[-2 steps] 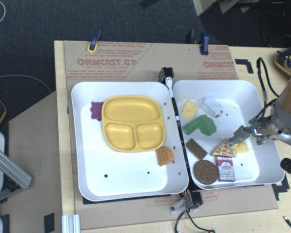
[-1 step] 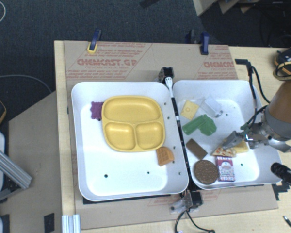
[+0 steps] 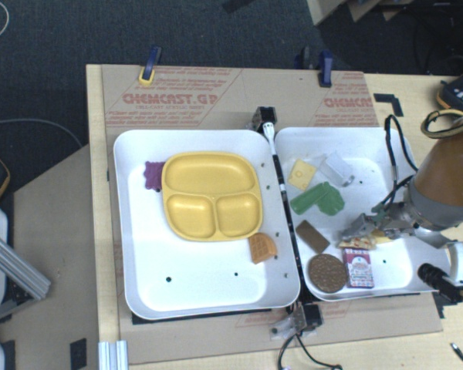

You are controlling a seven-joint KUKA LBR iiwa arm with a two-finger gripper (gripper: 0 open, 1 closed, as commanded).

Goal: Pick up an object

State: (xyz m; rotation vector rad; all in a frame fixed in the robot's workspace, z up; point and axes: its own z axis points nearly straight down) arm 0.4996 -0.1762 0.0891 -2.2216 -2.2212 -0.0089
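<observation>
Presently the arm (image 3: 447,183) reaches in from the right over the right bin (image 3: 370,141); the gripper (image 3: 368,226) sits low among the objects near the bin's lower middle; whether its jaws are apart or together I cannot tell, the tips being lost against clutter and dark cable.

Right bin contents: a pale yellow block (image 3: 302,174) near the top left; a green curved toy (image 3: 318,200) just below it; a clear plastic piece (image 3: 339,169) beside the block, hard to make out; a dark brown flat bar (image 3: 312,237) lower left; a brown round disc (image 3: 326,272) at the bottom rim; a small red-and-white carton (image 3: 358,267) touching the disc on its right, directly below the gripper.

Left bin (image 3: 139,230): a yellow divided plate (image 3: 212,194); a purple item (image 3: 153,175) tucked at its left edge; an orange-brown wedge (image 3: 262,247) just beside its lower right corner.

Judgement: the likeliest target is the carton, being nearest the gripper; it looks light and boxy, probably thin card that would dent under hard closure; best taken across its short sides, fingers clear of the disc. The green toy appears stiff plastic or soft foam, cannot tell which; its narrow middle would suit a grasp. The disc looks flat and low, hard to get fingers around; the clear piece likely slippery.
</observation>
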